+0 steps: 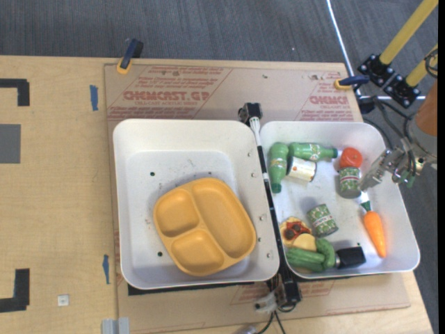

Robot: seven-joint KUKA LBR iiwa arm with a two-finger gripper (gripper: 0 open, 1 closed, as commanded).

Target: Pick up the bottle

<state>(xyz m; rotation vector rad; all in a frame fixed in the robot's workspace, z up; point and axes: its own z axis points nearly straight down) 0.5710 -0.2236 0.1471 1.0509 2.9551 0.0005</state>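
Two green bottles lie in the right bin. One bottle rests on its side along the far wall, and the other bottle lies near the bin's left wall. A white-labelled piece sits between them. My gripper hangs over the right side of this bin, just right of a red-capped jar, well away from both bottles. I see nothing held in it.
The right bin also holds a small green can, an orange carrot, a pizza slice, a green cucumber and a black item. A yellow divided plate lies in the left bin.
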